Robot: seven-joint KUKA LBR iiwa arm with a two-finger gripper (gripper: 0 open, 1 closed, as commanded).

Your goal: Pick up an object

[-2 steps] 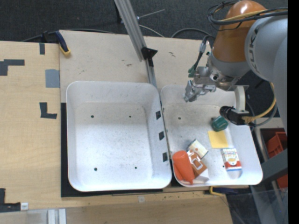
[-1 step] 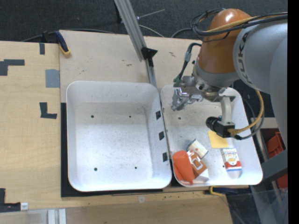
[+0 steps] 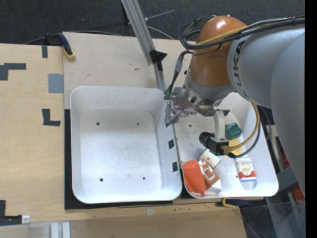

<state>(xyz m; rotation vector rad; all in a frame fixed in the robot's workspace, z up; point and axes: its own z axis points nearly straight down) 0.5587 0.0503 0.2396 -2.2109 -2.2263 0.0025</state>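
Grey arm with orange band point(image 3: 218, 38) reaches in from the right and hangs over the right-hand shallow white bin point(image 3: 270, 182). The tool point(image 3: 171, 117) sits low at that bin's far-left corner, just beside the rim it shares with the left-hand shallow white bin point(image 3: 79, 133). Whether the tool is open or closed: cannot tell, since the wrist body masks it from above. Nothing seen held in it.

Candidate objects all lie in the right bin, toward its near side and well apart from the tool:
- orange rounded soft-looking cylinder point(image 3: 194, 177), at the near-left corner, against the bin wall.
- small brown-and-white printed box point(image 3: 211, 166), touching the orange cylinder on its right side, tilted.
- small white carton with red-orange print point(image 3: 245, 170), lying flat, near the right wall, apart from the box.
- green rounded object point(image 3: 233, 131), farther back, partly hidden by the arm.

The left bin floor shows dark specks and a few small dots.

Pale wooden surface point(image 3: 29, 143) carries both bins; grey and dark tape patches point(image 3: 55, 82) lie on it at left. A slanted aluminium rail point(image 3: 138, 26) rises behind the bins.
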